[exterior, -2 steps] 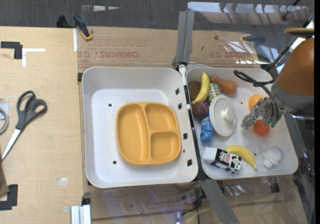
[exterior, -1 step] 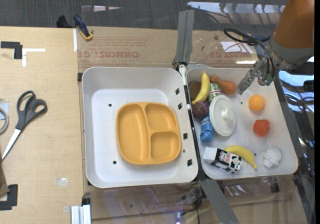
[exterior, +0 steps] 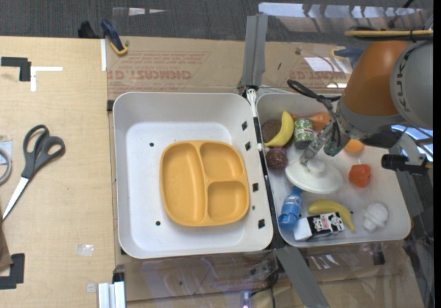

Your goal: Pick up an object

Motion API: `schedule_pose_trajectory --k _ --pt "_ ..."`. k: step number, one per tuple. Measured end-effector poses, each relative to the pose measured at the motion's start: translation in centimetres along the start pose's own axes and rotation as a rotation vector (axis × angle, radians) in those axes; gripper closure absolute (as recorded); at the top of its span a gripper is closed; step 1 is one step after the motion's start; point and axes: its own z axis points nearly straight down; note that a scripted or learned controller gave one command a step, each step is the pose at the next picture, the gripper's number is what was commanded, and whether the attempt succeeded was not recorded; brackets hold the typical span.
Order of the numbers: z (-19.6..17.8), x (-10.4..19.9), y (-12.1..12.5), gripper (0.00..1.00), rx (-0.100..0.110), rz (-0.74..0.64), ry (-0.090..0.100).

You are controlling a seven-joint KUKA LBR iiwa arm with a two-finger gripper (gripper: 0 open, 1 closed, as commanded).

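Pale wooden bench (exterior: 48, 231) carries two shallow white bins side by side, with scissors (exterior: 31, 162) lying well off to the left of the left bin (exterior: 131, 182). That left bin holds a yellow divided plate (exterior: 204, 182) with three compartments. The right bin (exterior: 393, 227) is the crowded one, and the arm's gripper (exterior: 315, 150) hangs low over its middle, directly above a small white dish (exterior: 313, 177); whether its fingers are parted or closed I cannot tell, as the metal parts blur together. Nothing can be seen held between them.

Taking the white dish as landmark: it is round, flat and plain white, with no long axis. Up and left of it lies a yellow banana (exterior: 281, 132), curved, running from upper right down to lower left. Just left of the dish sits a dark brownish ball (exterior: 277, 158). Below it a second banana (exterior: 332, 209) lies roughly sideways, touching a black-and-white carton (exterior: 325, 224). Lower left is a blue bottle (exterior: 290, 209), pointing up and slightly right. To the right sits a red-orange block (exterior: 360, 175), and lower right a white lumpy object (exterior: 375, 216), possibly a ball
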Motion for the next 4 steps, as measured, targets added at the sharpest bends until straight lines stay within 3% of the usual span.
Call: schedule_pose_trajectory --k 1,2,3,4 --pt "-15.7 -5.0 -1.7 1.00 0.004 0.115 0.003" --pt "-0.2 1.2 -0.6 1.00 0.003 0.123 0.005" --pt "-10.4 -3.4 -1.3 1.00 0.003 -0.080 0.003" --pt "-15.3 -2.8 4.6 1.00 0.002 -0.015 0.003"
